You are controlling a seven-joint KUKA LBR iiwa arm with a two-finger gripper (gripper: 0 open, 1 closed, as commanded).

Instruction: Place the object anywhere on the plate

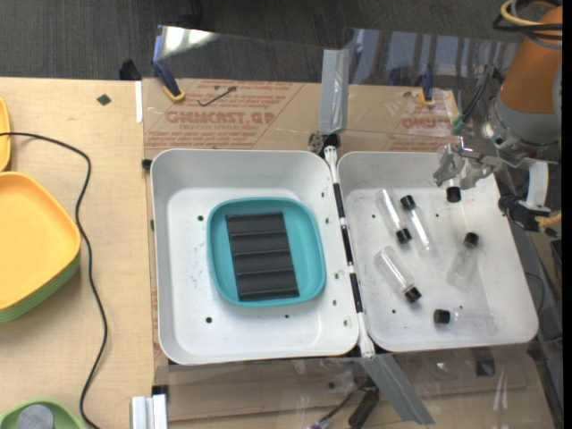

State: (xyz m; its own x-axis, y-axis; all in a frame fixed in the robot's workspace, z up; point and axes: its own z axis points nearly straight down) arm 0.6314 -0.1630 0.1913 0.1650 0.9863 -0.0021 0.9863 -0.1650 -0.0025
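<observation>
The gripper [456, 175] hung over the far edge of the right white bin [500, 329]; whether its fingers were apart or together could not be told. Just below it lay small clear plastic vials with black caps [398, 217], scattered and some near touching. The teal square plate with a dark ribbed insert [308, 239] sat in the left white bin [179, 239]. Risk: the smooth, round vials would likely roll or slip from a pinch, or two be caught together.
</observation>
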